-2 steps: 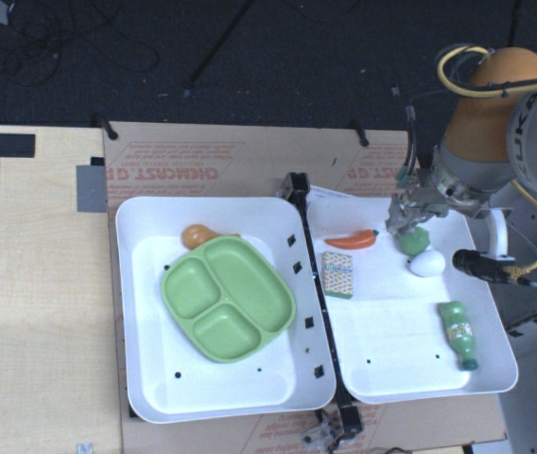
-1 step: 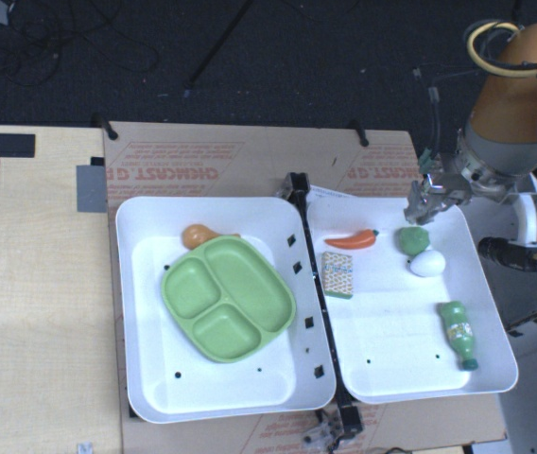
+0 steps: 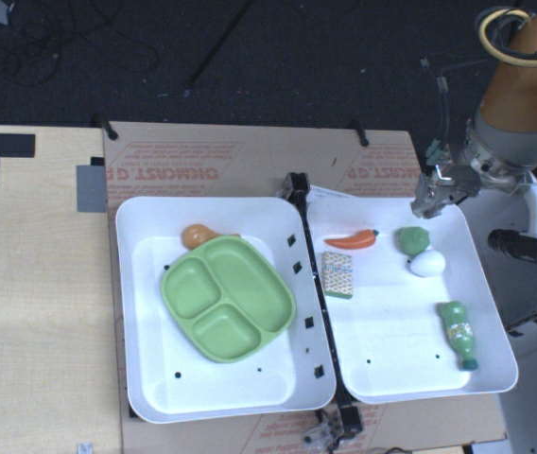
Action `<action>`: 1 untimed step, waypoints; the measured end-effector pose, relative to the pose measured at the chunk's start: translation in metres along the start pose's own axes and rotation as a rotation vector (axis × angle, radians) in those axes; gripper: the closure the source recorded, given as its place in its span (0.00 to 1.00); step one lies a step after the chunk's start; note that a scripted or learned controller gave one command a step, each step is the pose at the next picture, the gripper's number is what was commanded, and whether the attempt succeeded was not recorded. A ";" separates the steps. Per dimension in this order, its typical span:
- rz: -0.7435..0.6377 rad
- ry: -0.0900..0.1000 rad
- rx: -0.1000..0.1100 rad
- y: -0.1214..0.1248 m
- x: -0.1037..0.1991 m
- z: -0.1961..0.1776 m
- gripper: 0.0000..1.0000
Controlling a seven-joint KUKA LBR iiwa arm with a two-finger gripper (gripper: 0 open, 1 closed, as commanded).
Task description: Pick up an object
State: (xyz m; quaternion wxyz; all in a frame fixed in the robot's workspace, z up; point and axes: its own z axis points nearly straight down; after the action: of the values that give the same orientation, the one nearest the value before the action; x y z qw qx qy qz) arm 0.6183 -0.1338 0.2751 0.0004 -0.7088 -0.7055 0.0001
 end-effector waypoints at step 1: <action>-0.006 0.001 0.003 -0.015 0.050 -0.003 1.00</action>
State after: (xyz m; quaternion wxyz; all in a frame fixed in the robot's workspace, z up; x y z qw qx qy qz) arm 0.6033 -0.0841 0.2785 0.0018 -0.7065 -0.7077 0.0009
